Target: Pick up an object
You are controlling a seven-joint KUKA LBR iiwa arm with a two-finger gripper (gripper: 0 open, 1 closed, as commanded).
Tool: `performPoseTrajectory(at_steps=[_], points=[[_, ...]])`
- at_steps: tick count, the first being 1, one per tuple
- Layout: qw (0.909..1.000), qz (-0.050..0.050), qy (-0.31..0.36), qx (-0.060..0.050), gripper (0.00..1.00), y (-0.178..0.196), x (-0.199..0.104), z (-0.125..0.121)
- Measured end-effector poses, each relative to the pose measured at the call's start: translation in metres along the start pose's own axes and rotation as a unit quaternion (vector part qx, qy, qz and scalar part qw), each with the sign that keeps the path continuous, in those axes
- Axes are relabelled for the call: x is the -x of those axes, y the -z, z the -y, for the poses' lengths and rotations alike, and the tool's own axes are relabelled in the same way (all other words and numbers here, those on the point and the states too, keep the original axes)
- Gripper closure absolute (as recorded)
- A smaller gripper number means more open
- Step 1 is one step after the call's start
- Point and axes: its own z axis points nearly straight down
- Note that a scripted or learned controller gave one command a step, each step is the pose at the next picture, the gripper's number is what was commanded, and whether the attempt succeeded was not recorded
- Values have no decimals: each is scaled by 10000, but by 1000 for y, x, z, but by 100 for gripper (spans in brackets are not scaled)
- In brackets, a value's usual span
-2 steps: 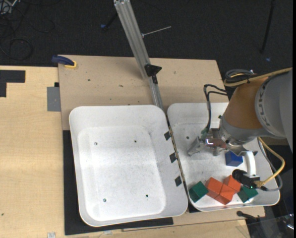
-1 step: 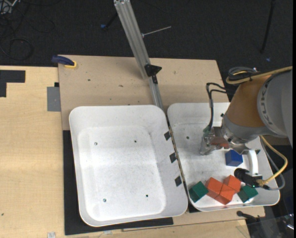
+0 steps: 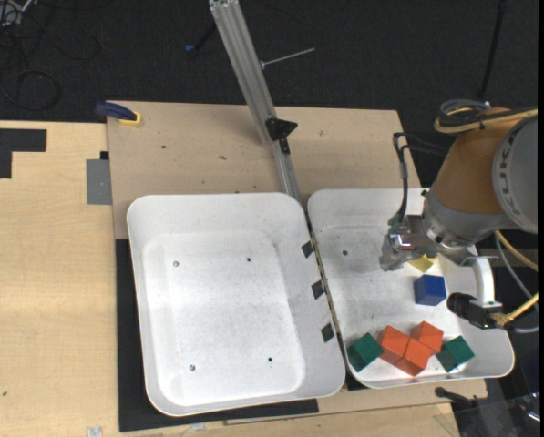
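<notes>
Gripper (image 3: 397, 248) mid-right of frame in right bin (image 3: 363, 209); finger state unreadable; yellow block (image 3: 423, 263) just right of it, blue block (image 3: 429, 289) lower right

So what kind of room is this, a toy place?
Probably a robot lab, not a toy room. A grey and orange robot arm reaches over two white bins on a workbench, coloured blocks sit in the right bin for practice, and loose cables lie behind.
</notes>
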Motion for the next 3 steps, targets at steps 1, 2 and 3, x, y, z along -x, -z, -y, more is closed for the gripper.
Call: performPoseTrajectory(at_steps=[1, 2, 3], points=[[10000, -1, 44, 7, 100, 58, -8, -2], [10000, 0, 58, -18, 100, 55, -8, -2], [10000, -15, 56, -29, 100, 58, -55, 20]])
